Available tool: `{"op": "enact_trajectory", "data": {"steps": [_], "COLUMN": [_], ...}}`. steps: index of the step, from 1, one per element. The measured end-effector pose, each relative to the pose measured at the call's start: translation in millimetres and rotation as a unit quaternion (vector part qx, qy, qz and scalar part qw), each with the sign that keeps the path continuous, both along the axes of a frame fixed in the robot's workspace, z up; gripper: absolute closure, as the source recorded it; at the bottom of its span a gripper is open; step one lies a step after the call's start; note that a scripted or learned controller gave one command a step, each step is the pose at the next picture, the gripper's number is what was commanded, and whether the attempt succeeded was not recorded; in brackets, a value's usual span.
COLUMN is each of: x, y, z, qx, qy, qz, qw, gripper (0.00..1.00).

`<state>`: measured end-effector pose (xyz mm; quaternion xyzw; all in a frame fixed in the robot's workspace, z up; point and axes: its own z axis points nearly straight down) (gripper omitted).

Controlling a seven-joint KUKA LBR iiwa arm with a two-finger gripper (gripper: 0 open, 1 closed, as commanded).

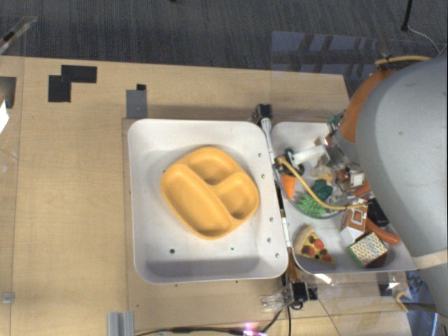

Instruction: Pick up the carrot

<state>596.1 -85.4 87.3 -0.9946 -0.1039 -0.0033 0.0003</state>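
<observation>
**Claw lowered into the crowded right bin, carrot at the bin's left wall**

2 shallow white bins are seen side by side on the wooden surface. The left bin is occupied by a yellow divided tray, set at a slant.

The right bin holds the clutter. The carrot lies near the dividing wall, its orange body partly crossed by a yellow cable. Just beside it a green object is seen, and toward the near rim a toy pizza slice and a small patterned box are placed.

The claw is positioned low over the bin's middle, to the right of the carrot; whether it is apart or together cannot be told, since it is masked by the arm and the clutter. Nothing is visibly held. The carrot is judged not yet lifted, and the cable across it may hinder a clean grasp.
</observation>
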Motion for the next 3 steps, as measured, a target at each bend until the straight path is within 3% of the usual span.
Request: {"op": "enact_trajectory", "data": {"steps": [1, 2, 3], "x": [-59.7, -25.4, 52.2], "y": [20.2, 4.9, 17.6], "z": [104.5, 1.3, 105.9], "qx": [0.0005, 0.0001, -0.0019], "qy": [-0.005, -0.004, -0.007], "qz": [0.000, 0.027, 0.090], "qw": [1.0000, 0.9996, 0.9959], "gripper": [0.00, 0.00, 0.00]}}
